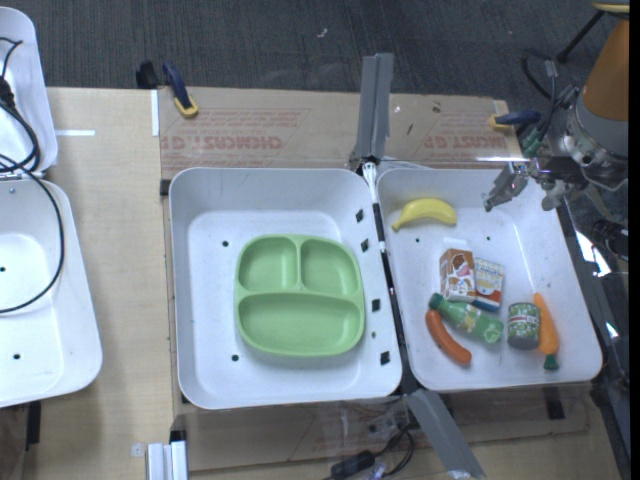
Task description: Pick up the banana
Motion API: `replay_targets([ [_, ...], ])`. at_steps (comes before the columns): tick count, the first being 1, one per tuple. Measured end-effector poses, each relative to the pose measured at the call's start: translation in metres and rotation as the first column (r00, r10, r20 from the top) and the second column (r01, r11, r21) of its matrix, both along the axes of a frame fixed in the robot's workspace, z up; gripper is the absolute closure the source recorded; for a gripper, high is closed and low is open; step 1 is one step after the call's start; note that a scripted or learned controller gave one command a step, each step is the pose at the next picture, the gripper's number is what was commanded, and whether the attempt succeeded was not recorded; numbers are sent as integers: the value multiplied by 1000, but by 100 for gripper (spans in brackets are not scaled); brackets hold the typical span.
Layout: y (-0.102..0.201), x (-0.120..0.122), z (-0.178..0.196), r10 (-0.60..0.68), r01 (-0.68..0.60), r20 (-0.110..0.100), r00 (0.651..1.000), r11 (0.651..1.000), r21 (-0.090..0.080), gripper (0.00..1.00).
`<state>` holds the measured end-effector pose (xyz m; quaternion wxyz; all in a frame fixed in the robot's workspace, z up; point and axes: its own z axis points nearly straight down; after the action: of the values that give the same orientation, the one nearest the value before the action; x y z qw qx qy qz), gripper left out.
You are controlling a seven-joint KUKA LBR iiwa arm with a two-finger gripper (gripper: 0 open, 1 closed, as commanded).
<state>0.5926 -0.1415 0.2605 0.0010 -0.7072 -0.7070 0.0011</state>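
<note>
Resting on brown cardboard [250, 133], two white bins [190, 268] sit side by side.

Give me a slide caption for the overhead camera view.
Gripper poised over the right bin, right of the banana lying untouched.

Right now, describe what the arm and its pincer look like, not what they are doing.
The arm enters at the right edge with an orange band above a grey metallic wrist. Dark cables loop beside it near the top right. The pincer is a small silvery-grey metal piece with thin fingers, too small and blurred to make out markings.
</note>
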Motion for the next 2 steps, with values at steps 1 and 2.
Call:
replay_targets([
  [1,36,45,-93,46,-46,-1,999,999,0,0],
  [2,41,66,-168,131,-131,3,991,991,-1,0],
])
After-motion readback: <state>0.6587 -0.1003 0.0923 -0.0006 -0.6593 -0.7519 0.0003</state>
